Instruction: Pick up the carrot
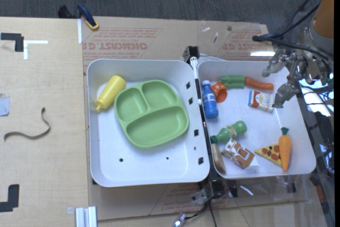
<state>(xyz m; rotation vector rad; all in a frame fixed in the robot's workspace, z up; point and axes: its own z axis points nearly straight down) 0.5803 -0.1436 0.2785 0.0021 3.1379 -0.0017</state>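
The carrot lies in the right bin, down toward the five o'clock corner, orange tip pointing to six o'clock and green top to twelve. Just beside it at nine o'clock sits a pizza slice toy, touching or almost touching the carrot's side.

Up at one o'clock from the carrot, well apart from it, the gripper hangs over the bin's right side, near a small red and white packet. Its fingers stand spread apart and nothing sits between them.

Along the bin's twelve o'clock wall lies a green and red pepper-like piece. A blue bottle stands against the nine o'clock wall with an orange-red toy beside it. A green bottle lies tilted near the middle, and a printed box rests at its five o'clock.

Over in the left bin, a green divided plate takes the centre, and a yellow bottle lies at its ten o'clock.
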